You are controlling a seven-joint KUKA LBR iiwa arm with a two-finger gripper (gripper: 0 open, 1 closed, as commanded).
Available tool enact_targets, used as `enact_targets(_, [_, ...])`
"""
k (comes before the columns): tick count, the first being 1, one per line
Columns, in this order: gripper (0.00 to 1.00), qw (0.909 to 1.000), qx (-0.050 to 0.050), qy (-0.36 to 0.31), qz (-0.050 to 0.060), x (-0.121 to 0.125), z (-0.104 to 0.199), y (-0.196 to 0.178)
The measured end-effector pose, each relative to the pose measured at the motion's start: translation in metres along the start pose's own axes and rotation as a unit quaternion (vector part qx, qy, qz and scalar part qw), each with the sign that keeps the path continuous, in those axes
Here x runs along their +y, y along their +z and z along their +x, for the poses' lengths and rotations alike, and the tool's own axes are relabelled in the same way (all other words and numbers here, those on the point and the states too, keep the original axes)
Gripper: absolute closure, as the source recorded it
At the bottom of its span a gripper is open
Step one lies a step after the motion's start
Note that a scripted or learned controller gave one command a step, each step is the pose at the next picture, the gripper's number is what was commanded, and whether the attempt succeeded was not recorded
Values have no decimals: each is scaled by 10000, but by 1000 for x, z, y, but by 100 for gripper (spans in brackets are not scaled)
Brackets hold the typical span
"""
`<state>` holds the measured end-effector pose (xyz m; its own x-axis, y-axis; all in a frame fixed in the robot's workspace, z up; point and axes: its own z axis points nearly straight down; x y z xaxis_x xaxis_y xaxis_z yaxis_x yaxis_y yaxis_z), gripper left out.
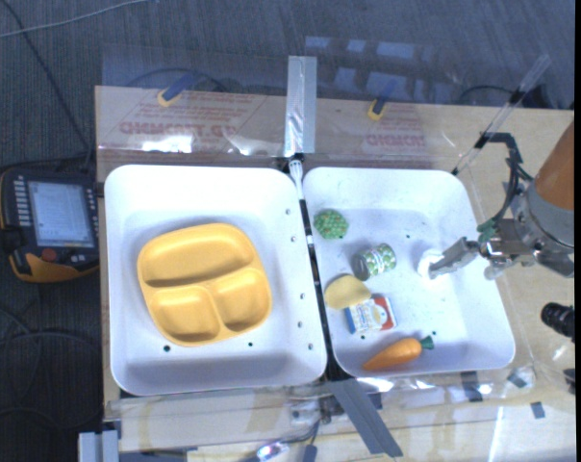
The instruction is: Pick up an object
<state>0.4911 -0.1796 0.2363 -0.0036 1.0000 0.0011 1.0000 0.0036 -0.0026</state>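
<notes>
The claw (442,261) hangs over the right side of the right bin (444,183). Whether it stands wide or narrow cannot be told; nothing is seen held in it. Just beside its tip lies a small white object (430,261), contact uncertain. To the claw's left sit a green-patterned can (375,260) on its side, a yellow piece (344,291) and a red and white carton (369,314). Farther left and up is a green ball (331,224). Below and left lies a carrot (396,352). Well beyond, the left bin (127,186) holds a yellow divided tray (204,282).
</notes>
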Motion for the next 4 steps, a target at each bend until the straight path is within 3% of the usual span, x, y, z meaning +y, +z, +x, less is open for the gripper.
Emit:
enact_targets(1, [0,9999,-8,131,-10,25,-2,-45])
enact_targets(2, [0,9988,-15,-480,-3,76,6,-13])
enact_targets(3, [0,9961,-5,-884,-9,96,43,143])
enact_targets(4, [0,9987,-9,-510,-87,34,16,145])
